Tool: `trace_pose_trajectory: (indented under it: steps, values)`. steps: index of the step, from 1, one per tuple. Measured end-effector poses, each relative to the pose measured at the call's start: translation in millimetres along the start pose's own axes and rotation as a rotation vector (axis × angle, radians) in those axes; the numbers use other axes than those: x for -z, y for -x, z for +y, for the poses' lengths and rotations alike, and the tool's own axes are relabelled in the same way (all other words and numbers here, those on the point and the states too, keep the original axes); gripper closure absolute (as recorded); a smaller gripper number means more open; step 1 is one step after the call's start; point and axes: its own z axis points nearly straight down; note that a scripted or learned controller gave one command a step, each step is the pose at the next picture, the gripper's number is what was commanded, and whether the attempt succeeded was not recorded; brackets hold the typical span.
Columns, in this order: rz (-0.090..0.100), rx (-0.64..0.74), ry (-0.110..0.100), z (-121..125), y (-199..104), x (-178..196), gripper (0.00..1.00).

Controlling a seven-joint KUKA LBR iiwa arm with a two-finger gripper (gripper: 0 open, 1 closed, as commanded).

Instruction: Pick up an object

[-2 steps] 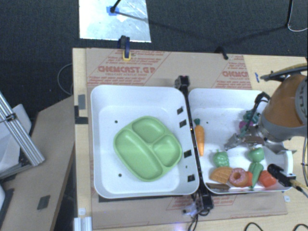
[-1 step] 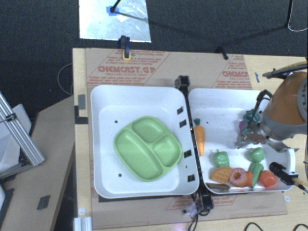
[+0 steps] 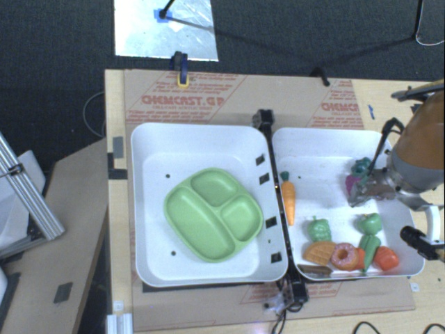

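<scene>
Where the grey arm reaches into the right white bin, we see the end effector low over a purple and teal toy, though we cannot tell its state. Just below lie a green pepper toy, a pink doughnut and an orange carrot; further left, a green divided plate.

Two white bins, one green divided plate, one carrot, one doughnut
</scene>
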Motion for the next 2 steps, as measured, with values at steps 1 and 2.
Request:
trace_pose_trajectory:
  steps: [1,2]
  values:
    - [-0.001,0.000,0.003,1.7,5.9,63.1,1.00]
    - [0.000,0.001,-0.001,2.9,6.1,86.9,1.00]
